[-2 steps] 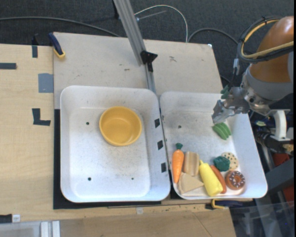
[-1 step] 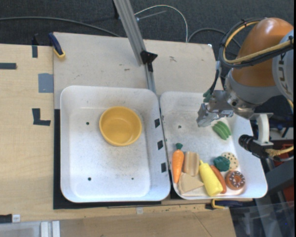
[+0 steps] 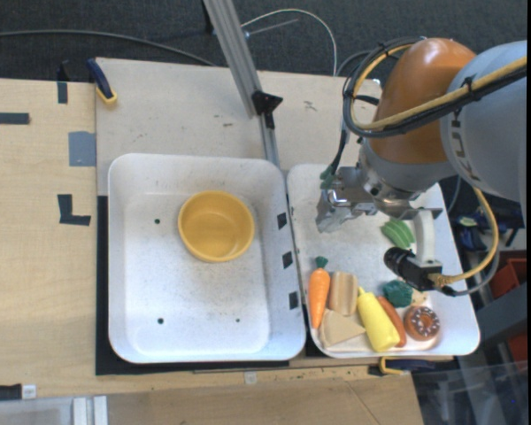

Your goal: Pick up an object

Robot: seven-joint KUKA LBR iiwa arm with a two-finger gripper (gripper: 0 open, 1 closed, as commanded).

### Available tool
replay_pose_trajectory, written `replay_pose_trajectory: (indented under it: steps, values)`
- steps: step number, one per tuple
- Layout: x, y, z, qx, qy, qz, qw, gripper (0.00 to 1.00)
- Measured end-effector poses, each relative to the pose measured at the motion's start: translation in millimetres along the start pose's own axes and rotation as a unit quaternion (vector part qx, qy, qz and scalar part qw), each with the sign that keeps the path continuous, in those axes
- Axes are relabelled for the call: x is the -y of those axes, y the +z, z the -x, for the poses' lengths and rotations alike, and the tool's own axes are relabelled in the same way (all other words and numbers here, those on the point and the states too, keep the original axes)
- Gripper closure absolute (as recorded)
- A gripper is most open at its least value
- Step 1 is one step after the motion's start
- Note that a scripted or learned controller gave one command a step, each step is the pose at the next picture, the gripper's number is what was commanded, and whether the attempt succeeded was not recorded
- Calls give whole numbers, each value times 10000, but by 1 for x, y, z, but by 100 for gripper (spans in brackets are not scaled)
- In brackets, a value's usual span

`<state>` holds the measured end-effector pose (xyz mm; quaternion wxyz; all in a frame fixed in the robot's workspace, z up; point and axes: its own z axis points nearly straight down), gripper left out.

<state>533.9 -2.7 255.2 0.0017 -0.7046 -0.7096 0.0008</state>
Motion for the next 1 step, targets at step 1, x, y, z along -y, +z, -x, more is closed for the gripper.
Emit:
replay_pose_trajectory:
  steps: [1]
  values:
    - [7, -3, -55, -2, -3, 1, 10000, 100]
